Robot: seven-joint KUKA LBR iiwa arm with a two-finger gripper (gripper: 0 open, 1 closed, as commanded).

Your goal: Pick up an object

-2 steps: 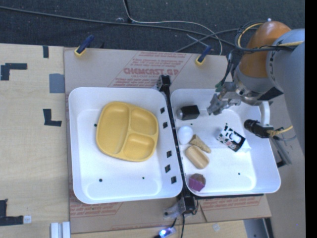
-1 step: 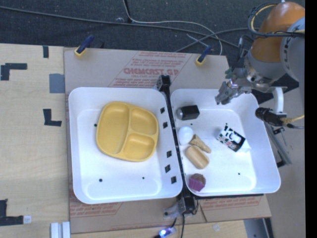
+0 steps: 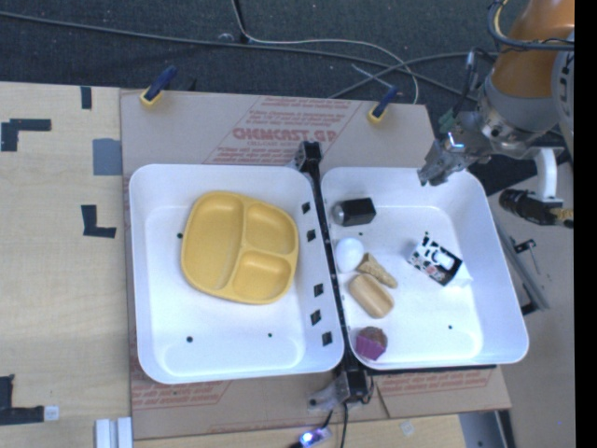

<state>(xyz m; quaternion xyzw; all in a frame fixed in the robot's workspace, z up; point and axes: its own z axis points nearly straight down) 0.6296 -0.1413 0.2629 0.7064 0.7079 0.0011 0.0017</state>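
The arm (image 3: 532, 35) runs off the top right corner, so its upper links are cut off. The hand (image 3: 438, 171) is small and dark above the right bin's (image 3: 494, 250) far rim; its tips blur together. The black-and-white item (image 3: 435, 259) carries print too small to read. The purple lump (image 3: 371, 343) is perhaps a toy fruit; its shape is unclear.

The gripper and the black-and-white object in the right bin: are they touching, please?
Apart. The camera view shows the gripper over the bin's far rim, with bare white floor before the black-and-white object.
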